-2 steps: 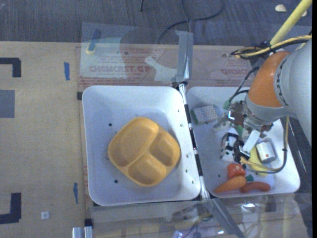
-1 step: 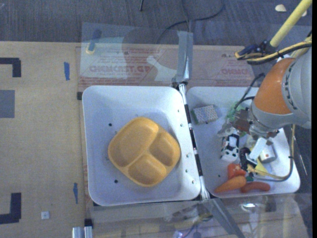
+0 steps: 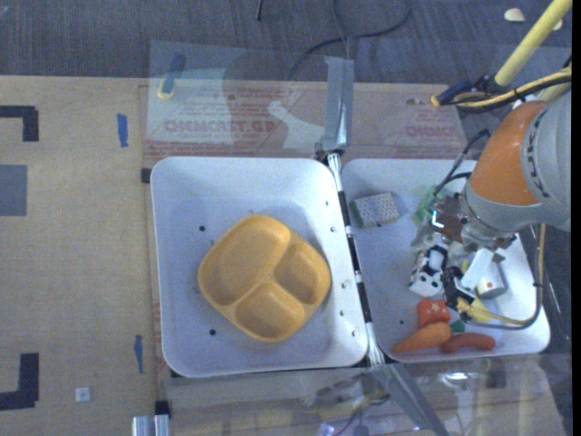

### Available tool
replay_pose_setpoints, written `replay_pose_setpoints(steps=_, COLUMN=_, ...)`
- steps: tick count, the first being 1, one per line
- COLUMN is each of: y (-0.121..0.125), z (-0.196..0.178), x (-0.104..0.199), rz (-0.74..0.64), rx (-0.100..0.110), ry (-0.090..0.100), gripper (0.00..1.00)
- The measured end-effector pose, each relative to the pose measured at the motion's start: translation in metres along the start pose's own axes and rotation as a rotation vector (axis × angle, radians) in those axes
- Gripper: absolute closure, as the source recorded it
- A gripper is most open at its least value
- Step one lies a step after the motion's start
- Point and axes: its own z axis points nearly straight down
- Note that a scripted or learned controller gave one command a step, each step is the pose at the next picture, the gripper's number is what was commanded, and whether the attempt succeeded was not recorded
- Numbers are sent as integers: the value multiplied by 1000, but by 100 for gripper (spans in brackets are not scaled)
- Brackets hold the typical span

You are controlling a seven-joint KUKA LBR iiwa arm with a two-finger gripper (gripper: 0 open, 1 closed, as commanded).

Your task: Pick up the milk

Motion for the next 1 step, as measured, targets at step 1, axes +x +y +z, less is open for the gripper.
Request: replay_pose_setpoints(steps=1, y=-5, z=-123, x=57, rz=176, rx=10, ry=-6, gripper=100)
